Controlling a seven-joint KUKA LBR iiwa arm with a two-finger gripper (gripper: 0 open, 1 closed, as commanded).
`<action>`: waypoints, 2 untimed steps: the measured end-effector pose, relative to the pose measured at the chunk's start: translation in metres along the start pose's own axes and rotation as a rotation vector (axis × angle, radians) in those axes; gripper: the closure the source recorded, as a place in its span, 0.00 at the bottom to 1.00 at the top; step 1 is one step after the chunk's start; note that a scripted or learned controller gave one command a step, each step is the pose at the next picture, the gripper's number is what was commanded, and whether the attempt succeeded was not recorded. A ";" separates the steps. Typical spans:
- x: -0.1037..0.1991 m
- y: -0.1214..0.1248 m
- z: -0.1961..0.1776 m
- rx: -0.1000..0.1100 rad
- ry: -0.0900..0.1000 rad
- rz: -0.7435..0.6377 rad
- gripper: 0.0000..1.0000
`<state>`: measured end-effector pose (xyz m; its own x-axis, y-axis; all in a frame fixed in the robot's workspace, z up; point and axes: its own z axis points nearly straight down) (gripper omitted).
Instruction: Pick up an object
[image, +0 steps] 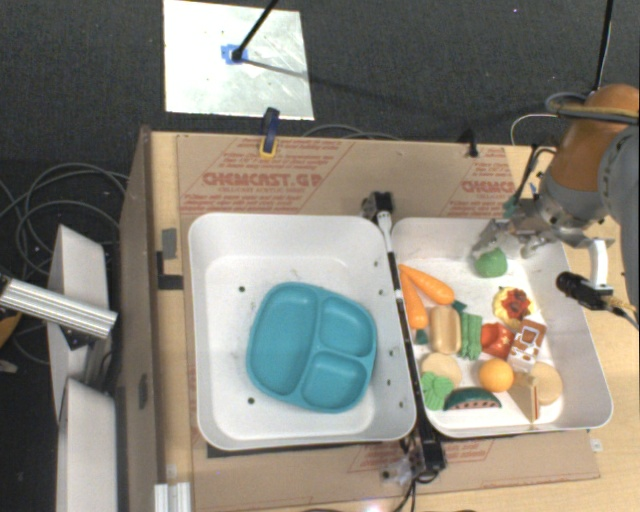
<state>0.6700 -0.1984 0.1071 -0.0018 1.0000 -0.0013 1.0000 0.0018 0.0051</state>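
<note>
**Claw low over a green piece in the right bin**

The claw (510, 238) hangs at the far end of the right bin (590, 345), its grey fingers spread fairly wide and angled down, with nothing gripped between them. Just below its tips lies a small rounded green object (490, 263), a soft, lumpy shape in pale green, resting on the bin floor near the far edge and a little apart from the rest of the toys.

The rest of that bin is crowded toward its near half. An orange carrot (428, 284) lies slantwise along the side next to the divider, with a second orange piece (414, 306) beside it. Closer in are a tan bread-like piece (444, 329), a red pepper (496, 338), a round orange fruit (495, 375), a watermelon slice (472, 401) at the near edge, and a small yellow-and-red item (514, 301) toward the right wall.

The left bin (225, 250) holds a blue divided plate (311, 346), three compartments, lying flat near the middle. Both bins sit on brown cardboard (300, 165) covering the desk.
</note>
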 end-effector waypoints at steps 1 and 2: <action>0.009 -0.001 0.022 0.003 0.000 -0.003 0.00; 0.008 0.000 0.011 0.000 -0.001 -0.005 1.00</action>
<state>0.6701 -0.1905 0.0962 -0.0066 1.0000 -0.0024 1.0000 0.0066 0.0055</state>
